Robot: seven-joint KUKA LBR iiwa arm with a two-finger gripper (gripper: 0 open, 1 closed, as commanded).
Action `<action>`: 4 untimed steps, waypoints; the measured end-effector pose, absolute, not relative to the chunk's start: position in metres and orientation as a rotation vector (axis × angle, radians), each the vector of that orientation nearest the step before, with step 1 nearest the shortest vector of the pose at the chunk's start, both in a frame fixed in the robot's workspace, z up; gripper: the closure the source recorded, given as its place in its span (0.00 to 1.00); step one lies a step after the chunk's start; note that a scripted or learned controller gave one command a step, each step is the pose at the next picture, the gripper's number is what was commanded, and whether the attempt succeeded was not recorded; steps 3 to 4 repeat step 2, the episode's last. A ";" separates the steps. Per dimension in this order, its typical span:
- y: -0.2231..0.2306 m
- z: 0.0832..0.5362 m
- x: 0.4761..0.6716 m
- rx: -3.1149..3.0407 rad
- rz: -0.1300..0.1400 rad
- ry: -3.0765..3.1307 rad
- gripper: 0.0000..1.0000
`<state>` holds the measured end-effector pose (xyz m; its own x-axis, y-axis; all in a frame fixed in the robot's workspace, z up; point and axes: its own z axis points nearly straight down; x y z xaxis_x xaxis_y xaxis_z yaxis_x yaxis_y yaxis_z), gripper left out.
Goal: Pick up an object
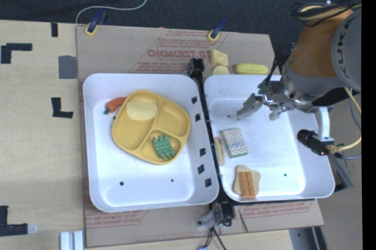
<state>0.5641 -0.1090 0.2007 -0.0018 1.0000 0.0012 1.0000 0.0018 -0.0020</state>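
Grey arm with orange band, reaching from the right, two-finger claw [261, 108] spread open, empty, angled downward.

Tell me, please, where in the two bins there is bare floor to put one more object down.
Left bin: bare floor below the yellow plate. Right bin: bare right half, between the checkered box and the right wall. Crowded: the toast, and the gripper above.
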 end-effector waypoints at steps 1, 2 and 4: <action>-0.101 0.096 0.554 -2.223 0.000 -2.222 0.00; -0.100 0.103 0.553 -2.219 0.002 -2.220 1.00; -0.100 0.103 0.553 -2.219 0.002 -2.220 1.00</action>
